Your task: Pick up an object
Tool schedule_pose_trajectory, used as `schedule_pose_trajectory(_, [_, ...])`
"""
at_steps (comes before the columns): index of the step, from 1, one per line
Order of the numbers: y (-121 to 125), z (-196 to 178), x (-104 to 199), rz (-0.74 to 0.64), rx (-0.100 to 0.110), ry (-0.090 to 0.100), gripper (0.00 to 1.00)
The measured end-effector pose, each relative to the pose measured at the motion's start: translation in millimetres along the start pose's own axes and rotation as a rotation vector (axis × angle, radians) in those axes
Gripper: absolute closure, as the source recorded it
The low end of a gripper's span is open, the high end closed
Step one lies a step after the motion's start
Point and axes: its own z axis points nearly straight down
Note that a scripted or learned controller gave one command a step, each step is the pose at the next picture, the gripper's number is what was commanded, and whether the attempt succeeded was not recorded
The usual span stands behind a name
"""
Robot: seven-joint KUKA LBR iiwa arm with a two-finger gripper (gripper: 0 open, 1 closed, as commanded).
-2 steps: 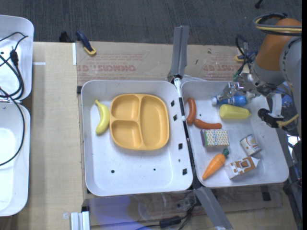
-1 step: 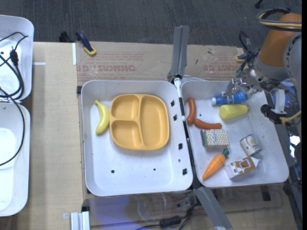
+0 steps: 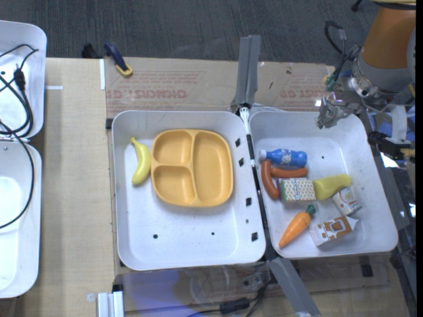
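My gripper (image 3: 327,116) hangs over the far rim of the right bin (image 3: 370,243), at its upper right, above bare white floor. Nothing shows between its fingertips. Below it in that bin lie a blue-and-white bottle (image 3: 284,157), two sausages (image 3: 277,176), a green-and-tan packet (image 3: 297,190), a yellow pear-shaped piece (image 3: 332,185), an orange carrot (image 3: 295,227) and two small cartons (image 3: 336,228). The left bin (image 3: 185,246) holds a yellow divided plate (image 3: 193,167) and a banana (image 3: 140,162) beside it.
A grey post (image 3: 248,71) rises where the two bins meet at the back. A blue-and-yellow clamp (image 3: 117,59) lies on the cardboard behind the left bin. White trays with black cables (image 3: 16,78) stand at the far left.
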Motion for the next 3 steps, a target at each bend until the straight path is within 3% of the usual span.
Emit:
schedule_pose_trajectory(1, [-0.4, 0.8, -0.2, 0.001, 0.002, 0.0, 0.0])
schedule_pose_trajectory(2, [-8.6, 103.1, -17.6, -0.108, 0.003, 0.001, 0.0])
schedule_pose_trajectory(3, [6.6, 123.9, -39.8, -0.325, -0.021, -0.003, 0.0])
